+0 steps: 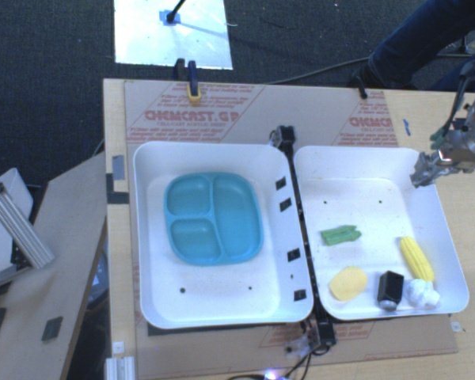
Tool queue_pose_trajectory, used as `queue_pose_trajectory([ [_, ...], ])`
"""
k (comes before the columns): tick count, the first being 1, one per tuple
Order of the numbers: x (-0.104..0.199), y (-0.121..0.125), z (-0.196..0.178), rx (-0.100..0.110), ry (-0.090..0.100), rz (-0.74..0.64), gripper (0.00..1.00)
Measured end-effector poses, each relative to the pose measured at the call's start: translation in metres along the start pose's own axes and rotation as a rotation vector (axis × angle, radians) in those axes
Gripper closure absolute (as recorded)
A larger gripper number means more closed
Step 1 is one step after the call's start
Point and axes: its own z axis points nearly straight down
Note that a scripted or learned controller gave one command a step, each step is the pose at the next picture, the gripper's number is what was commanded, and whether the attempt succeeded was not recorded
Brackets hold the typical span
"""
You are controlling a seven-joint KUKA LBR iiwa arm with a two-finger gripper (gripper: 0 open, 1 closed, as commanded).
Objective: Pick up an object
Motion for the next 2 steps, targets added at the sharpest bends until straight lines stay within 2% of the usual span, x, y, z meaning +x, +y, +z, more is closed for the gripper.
queue_pose_trajectory([
  [2,0.098,0.009,0.006,0.006,0.003,-0.005,1.00],
])
